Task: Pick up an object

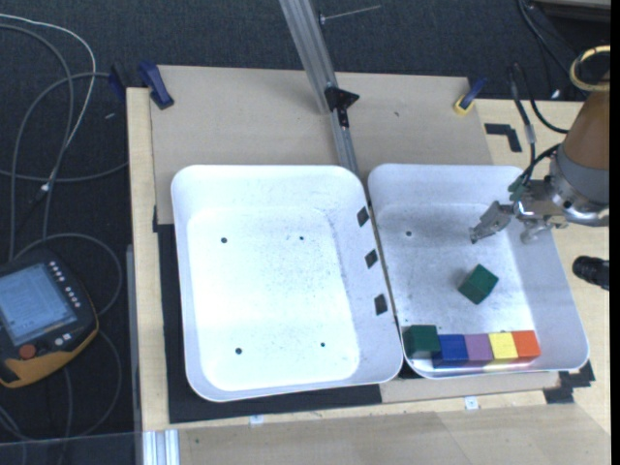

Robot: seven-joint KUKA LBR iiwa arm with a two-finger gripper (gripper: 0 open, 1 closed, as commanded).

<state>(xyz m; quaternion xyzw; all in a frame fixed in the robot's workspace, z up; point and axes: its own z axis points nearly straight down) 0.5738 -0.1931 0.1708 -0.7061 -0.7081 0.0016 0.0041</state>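
A dark green cube (478,284) lies tilted near the middle of the right bin (417,211). Along that bin's front wall runs a row of blocks: green (420,340), blue (452,348), purple (479,347), yellow (502,345) and orange (525,343). My gripper (507,229) hangs over the bin's right half, up and to the right of the dark green cube and apart from it. Its two fingers are spread open with nothing between them.
The left bin (194,201) sits beside the right one, with black clips (371,258) on the shared wall. A metal rail (308,37) slants in from the top. A teach pendant (39,308) and cables lie on the floor at left.
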